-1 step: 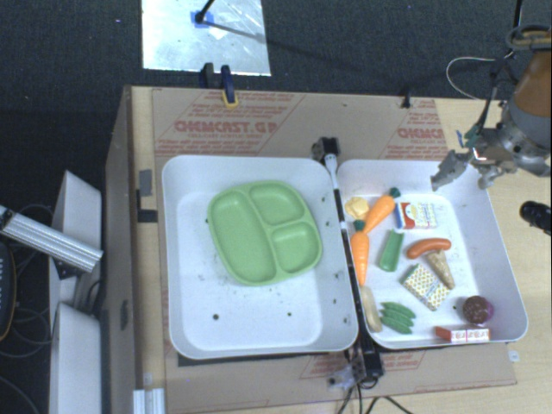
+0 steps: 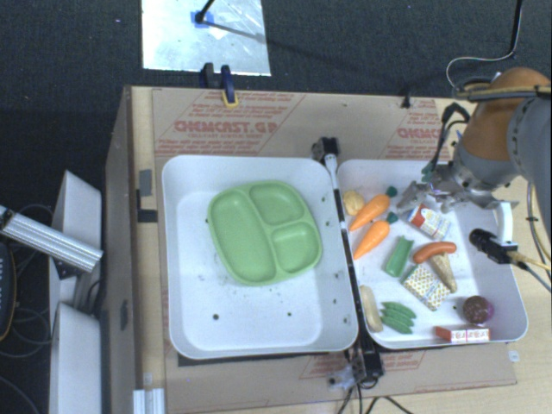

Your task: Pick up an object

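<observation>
Toy food (image 2: 414,270) fills right bin (image 2: 515,317); green tray (image 2: 263,231) left.

Camera view: single fixed camera above the bench (image 2: 259,119), looking down at a slant from a moderate distance. Frame takes in both white bins, left bin (image 2: 185,257) and right bin (image 2: 509,304), side by side; arm (image 2: 504,132) enters at right edge.

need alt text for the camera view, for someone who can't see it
A grey robot arm reaches in from the right over the right white bin, which holds toy food including two carrots, a green pea pod and a sausage. The left white bin holds a green divided plate.
</observation>
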Robot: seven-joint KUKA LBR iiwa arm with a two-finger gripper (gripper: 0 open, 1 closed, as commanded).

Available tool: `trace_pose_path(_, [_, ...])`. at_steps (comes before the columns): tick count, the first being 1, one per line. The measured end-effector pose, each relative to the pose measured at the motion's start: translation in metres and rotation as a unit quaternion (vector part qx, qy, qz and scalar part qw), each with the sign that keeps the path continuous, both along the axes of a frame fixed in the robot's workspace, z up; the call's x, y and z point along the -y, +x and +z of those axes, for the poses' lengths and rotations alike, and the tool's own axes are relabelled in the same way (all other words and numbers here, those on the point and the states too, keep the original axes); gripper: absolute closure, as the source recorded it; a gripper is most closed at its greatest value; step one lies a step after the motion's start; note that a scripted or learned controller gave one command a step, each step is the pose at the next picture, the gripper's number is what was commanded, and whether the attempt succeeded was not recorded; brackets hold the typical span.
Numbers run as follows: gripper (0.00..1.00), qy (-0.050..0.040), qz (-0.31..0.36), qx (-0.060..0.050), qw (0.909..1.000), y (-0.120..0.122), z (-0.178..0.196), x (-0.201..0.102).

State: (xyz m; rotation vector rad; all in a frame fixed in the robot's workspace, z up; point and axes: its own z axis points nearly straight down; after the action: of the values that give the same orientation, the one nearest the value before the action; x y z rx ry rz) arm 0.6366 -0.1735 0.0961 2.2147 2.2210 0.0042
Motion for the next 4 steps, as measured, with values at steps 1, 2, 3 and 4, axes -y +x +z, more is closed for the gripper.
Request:
trace_pose_path(1, [1.0,-0.0001,0.001,0.001,1.0,0.0,0.01,0.0])
trace_pose_path(2, [0.0,-0.0001,0.001,0.001,1.0,0.0,0.01,0.0])
trace_pose_path(3, [0.0,0.0006,0.001,-0.002,1.0,0.032,-0.012,-0.003])
trace_pose_path(4, [0.0,0.0005,0.0,-0.002,1.0,-0.016,-0.011,-0.005])
